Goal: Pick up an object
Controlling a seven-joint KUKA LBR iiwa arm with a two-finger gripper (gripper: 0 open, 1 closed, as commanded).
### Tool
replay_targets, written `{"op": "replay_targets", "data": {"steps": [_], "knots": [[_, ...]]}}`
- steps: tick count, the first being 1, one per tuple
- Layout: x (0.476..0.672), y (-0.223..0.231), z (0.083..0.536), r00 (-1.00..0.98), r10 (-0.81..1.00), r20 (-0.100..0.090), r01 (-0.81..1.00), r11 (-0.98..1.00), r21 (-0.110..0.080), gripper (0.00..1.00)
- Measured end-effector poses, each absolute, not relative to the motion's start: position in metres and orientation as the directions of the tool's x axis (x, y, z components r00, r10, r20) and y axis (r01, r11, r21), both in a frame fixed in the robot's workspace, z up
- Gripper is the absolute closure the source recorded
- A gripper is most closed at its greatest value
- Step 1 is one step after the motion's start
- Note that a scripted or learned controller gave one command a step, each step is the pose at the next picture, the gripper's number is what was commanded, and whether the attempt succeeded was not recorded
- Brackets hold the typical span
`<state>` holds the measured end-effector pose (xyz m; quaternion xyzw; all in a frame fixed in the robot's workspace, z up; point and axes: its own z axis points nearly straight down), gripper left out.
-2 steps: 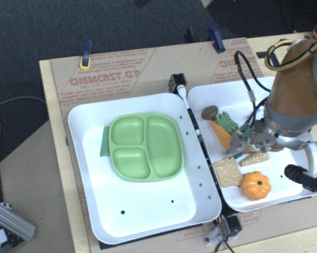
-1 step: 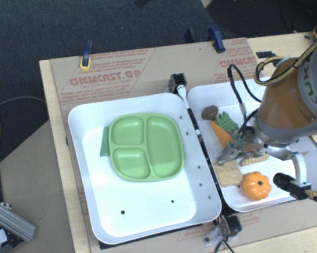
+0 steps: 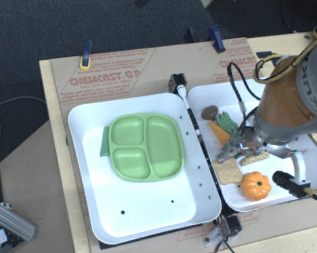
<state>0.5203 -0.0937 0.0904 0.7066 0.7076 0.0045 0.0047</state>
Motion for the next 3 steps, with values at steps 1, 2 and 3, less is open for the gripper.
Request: {"op": "replay_targets", "data": {"steps": [1, 2, 3], "knots": [[0.522, -0.094, 0.102, 0.0, 1.0, -0.003, 1.0, 0.0, 0.021, 1.0], [0.525, -0.097, 0.165, -0.001, 1.0, -0.002, 1.0, 0.001, 0.006, 1.0], [0.527, -0.097, 0.219, -0.001, 1.0, -0.002, 1.0, 0.001, 0.008, 1.0]]}}
